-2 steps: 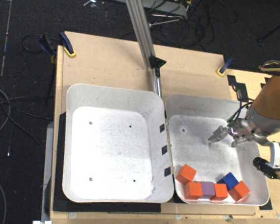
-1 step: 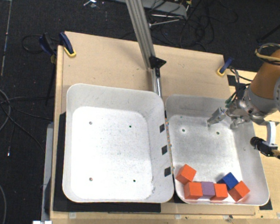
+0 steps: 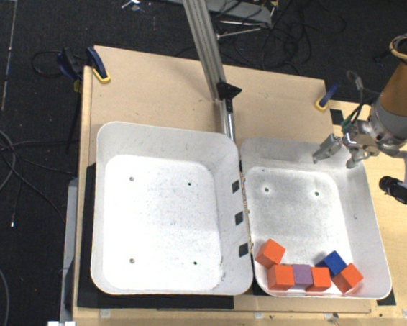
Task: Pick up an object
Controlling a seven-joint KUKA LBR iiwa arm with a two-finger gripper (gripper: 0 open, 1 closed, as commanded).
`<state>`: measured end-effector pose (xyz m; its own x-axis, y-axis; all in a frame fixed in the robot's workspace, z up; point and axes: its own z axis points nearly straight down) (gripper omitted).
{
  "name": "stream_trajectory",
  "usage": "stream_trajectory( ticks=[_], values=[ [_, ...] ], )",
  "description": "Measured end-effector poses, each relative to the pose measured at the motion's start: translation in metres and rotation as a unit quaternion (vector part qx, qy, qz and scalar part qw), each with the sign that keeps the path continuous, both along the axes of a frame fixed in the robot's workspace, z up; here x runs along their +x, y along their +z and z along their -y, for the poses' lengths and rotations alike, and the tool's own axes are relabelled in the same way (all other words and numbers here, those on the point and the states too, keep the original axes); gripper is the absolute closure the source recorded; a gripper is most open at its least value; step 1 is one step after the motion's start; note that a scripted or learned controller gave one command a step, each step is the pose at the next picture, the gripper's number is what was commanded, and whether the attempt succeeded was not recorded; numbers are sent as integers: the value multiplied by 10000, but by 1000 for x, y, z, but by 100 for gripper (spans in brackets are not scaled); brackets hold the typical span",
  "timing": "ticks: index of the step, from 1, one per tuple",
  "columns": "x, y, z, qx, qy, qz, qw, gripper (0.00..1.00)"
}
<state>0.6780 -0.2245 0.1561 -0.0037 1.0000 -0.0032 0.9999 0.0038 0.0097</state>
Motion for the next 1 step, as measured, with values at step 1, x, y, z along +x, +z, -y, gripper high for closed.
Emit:
stream_trajectory(
  ticks=[1],
  values=[
    [-42, 23, -64, 23, 14, -48, 10000, 0]
  ],
)
